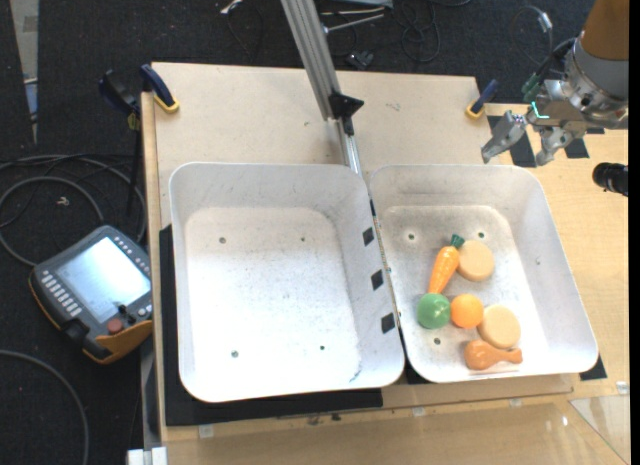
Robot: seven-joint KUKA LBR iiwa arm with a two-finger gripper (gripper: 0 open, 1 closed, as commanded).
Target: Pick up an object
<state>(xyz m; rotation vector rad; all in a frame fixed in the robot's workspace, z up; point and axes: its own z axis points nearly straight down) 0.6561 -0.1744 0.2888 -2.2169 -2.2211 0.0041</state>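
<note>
well, the arm (pixel 608 23) is reaching in from the right, with its gripper (pixel 528 143) hanging above the bench (pixel 260 113) just beyond the far rim of the right bin (pixel 560 283). the two fingers (pixel 500 143) are standing spread wide apart, with nothing showing between them. all the objects are lying in the right bin, gathered toward its near half and well apart from the gripper. a carrot (pixel 443 267) is lying at a slant with its green top pointing to the far side, and a pale round piece (pixel 475 261) is sitting just beside it on the right, touching or nearly so. nearer the camera, a green ball (pixel 433 310) is sitting beside an orange ball (pixel 466 310), and the two are looking as if they are touching. a second pale round piece (pixel 499 327) is lying right of the orange ball, and an orange-brown drumstick shape (pixel 491 355) is lying close to the near wall, below it. the left bin (pixel 190 203) is sitting side by side with the right one. a slanted metal bar (pixel 310 33) is running down to the gap between them at the far side. a handheld pendant (pixel 95 293) is lying on the dark floor left of the bench.
</note>
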